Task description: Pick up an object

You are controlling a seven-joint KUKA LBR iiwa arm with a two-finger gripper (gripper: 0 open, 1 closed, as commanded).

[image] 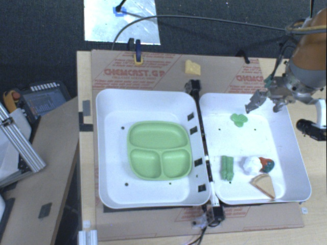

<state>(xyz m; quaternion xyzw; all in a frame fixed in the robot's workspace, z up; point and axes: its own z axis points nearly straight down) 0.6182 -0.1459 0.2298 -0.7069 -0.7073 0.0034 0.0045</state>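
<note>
Likeliest target, as a judgement: the small green frilly piece [238,119], lying loose in the far half of the right bin [291,137], toward the far edge, apart from everything else. It's the thing nearest the gripper [265,104], which hangs just beside and above it toward the bin's far right corner, w/ 2 fingers spread open and nothing between them. Open and empty fits an approach before a grab, not a carry.

Other candidates sit bunched along the right bin's near edge: a green bundle [227,168] near the inner wall, then a white lump [251,164] w/ a red-and-dark bit [266,164] touching it, and a tan wedge [263,186] closest to the near edge. Crowded like that, they'd be harder to take cleanly; the lone green piece has room around it for both fingers, prob. why the arm is over that end.

Left bin [110,137] carries a green 3-compartment tray [159,150] in the middle, compartments bare, likely a drop-off spot. A yellow block [192,67] rests on the board beyond the bins' far edge, outside both.
</note>
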